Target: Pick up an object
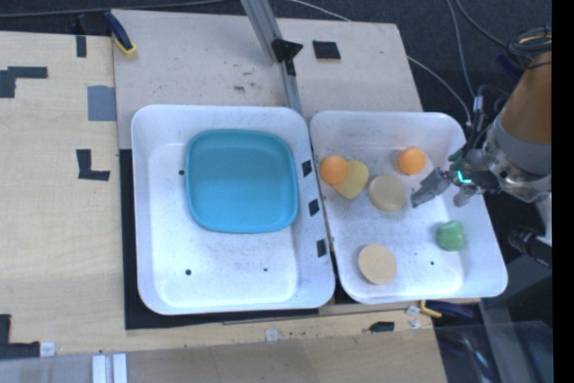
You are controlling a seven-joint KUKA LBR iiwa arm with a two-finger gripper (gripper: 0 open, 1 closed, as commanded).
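Camera view: claw hangs just right of the tan disc; whether it's clenched, can't tell. Disc looks light, stiff — pinch its edges.

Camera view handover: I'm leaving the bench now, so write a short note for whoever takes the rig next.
Claw: over the right bin, near its right side, holding nothing that can be seen.
Right bin holds two orange balls, a yellow piece, two tan discs and a green object.
Left bin holds a blue plate.
Done: nothing picked yet.
Left: grasp and lift one object.
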